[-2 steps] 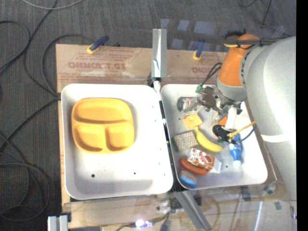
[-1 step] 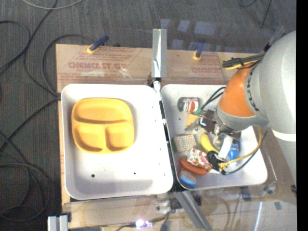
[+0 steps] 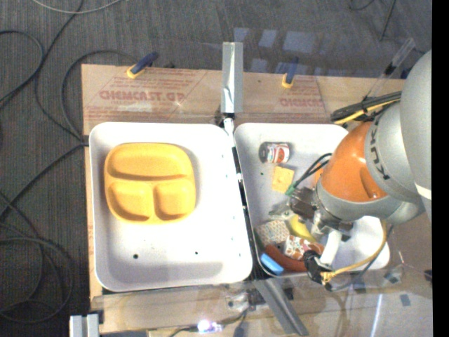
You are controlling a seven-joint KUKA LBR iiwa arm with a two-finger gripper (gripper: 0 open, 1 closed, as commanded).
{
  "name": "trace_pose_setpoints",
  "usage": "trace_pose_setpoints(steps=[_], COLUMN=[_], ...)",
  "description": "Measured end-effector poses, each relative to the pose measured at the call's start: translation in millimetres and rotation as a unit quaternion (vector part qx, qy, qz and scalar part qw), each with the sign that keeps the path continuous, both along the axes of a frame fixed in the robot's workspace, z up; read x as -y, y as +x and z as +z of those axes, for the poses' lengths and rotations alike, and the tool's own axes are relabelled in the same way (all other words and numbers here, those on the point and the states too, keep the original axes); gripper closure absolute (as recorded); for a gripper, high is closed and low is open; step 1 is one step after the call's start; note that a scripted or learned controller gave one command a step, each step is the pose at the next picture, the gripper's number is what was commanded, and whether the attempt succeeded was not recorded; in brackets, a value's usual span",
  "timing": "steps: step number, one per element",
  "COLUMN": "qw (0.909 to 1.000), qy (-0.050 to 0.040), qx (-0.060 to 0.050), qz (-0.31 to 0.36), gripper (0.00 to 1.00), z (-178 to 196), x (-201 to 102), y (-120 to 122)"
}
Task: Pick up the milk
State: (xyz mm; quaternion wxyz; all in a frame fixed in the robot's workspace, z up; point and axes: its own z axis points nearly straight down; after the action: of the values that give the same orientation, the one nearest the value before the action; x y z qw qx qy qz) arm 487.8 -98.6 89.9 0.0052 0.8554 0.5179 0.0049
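We see the gripper [image 3: 313,239] low over the clutter at the lower middle of the right bin [image 3: 249,153], but cannot tell its grip state. We cannot pick out the milk among that clutter.

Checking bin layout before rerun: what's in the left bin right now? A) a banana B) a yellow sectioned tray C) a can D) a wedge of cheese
B: the yellow tray lies alone in the left bin, while the can and the other small items are in the right bin under the arm.
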Motion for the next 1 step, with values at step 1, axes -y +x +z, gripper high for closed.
trace_pose_setpoints(steps=[1], qw=[0.9985], qy=[0.0001], qx=[-0.009], qz=[0.054], gripper=[0.0], z=[127.6], x=[9.3], y=[67.6])
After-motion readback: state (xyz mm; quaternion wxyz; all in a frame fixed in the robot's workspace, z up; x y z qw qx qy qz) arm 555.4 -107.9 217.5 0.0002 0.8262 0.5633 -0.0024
